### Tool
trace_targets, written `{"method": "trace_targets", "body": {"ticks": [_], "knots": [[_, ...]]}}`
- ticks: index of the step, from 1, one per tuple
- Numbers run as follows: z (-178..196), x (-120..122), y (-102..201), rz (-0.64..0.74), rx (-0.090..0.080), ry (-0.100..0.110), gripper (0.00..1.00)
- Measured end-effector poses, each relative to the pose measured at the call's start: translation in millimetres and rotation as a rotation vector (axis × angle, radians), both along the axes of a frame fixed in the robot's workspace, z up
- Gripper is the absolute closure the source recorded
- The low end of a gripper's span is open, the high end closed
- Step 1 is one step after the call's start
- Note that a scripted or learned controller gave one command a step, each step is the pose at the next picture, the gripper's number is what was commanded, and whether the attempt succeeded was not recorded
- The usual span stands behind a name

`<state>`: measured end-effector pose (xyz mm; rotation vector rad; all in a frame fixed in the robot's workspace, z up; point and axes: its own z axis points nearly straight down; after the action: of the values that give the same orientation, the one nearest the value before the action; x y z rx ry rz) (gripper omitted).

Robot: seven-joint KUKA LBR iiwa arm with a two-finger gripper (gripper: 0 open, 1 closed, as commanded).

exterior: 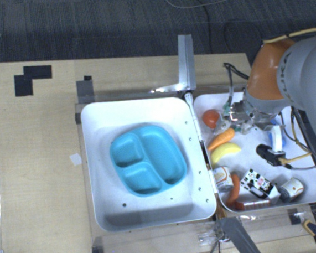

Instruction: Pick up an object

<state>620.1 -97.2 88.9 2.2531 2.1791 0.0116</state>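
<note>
Light wooden surface (35, 179) carries two white bins; dark carpet with a thin cable lies beyond it. Left bin (105, 211) holds a blue divided tray (148, 159), with bare margin along every wall. Right bin (314, 191) is crowded: tomato (211, 117), carrot (221, 140), banana (225, 151), sausage (235, 185) and a black-and-white patterned block (257, 183). The gripper (236, 115) sits low at the bin's far end beside the tomato; fingers' state cannot be told. No legible writing.
</note>
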Motion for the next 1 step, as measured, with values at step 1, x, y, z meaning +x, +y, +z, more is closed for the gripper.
{"method": "trace_targets", "body": {"ticks": [1], "knots": [[12.2, 2.5, 1.6, 0.002, 0.001, -0.007, 1.00]]}}
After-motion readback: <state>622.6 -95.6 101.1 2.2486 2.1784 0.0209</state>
